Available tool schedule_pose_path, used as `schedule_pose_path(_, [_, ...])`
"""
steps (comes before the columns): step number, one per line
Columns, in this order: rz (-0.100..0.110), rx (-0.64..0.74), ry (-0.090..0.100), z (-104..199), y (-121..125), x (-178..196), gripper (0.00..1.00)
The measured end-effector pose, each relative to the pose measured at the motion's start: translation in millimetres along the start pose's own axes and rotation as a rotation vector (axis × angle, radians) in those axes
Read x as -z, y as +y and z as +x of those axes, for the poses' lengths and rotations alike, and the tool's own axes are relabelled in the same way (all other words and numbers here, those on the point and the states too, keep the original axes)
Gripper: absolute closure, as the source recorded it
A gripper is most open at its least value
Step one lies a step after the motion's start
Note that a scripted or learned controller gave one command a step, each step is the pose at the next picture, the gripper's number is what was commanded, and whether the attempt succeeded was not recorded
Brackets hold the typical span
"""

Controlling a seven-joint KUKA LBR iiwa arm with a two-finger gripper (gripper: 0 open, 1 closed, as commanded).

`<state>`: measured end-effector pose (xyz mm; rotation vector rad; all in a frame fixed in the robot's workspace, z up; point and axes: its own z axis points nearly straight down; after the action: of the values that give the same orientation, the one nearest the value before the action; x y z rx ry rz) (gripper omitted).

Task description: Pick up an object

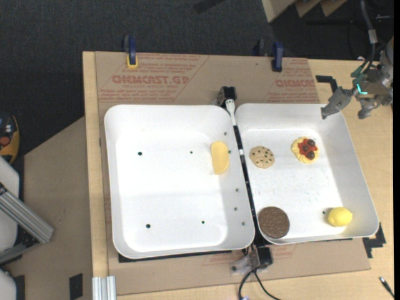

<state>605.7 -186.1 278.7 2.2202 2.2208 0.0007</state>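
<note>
your hand (351, 104) sits spread open with nothing in it at the right bin's (359, 167) far right corner — the jam tart (305, 149) lies closest, down-left of it inside that bin.

Grey two-fingered claw (351, 105), teal light, black cable

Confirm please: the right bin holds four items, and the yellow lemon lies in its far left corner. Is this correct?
Not quite. The lemon lies in the near right corner of the right bin, as the camera view shows. The four items are right.
</note>
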Motion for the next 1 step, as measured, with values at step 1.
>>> schedule_pose_path(1, [-0.004, 0.001, -0.001, 0.0, 0.7, 11.1, 1.00])
